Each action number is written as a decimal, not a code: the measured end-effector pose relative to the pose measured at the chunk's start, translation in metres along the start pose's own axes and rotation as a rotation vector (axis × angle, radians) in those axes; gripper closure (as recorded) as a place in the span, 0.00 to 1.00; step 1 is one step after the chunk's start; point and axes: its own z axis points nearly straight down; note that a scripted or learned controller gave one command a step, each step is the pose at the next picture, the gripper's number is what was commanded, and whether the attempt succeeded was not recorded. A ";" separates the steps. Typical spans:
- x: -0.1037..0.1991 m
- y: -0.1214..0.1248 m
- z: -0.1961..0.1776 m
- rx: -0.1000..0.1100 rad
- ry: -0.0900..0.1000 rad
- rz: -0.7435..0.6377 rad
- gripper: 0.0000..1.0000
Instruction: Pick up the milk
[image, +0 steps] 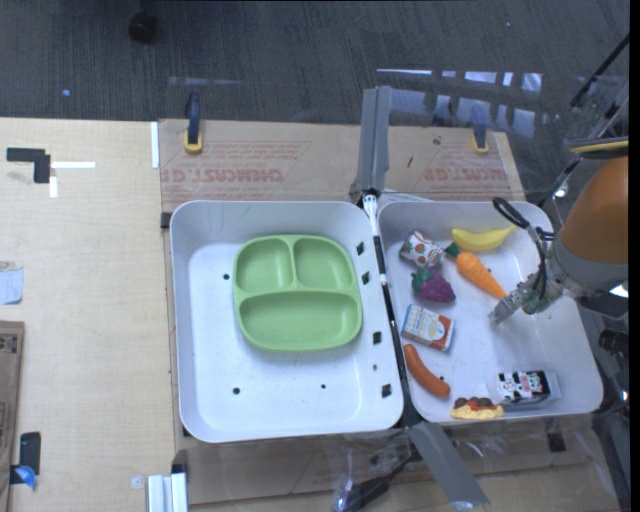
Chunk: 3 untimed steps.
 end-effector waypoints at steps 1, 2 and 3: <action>0.000 0.000 0.000 0.000 0.000 0.000 0.00; -0.011 -0.019 0.000 0.000 0.002 0.087 0.00; 0.021 -0.071 -0.022 0.000 0.000 -0.036 0.00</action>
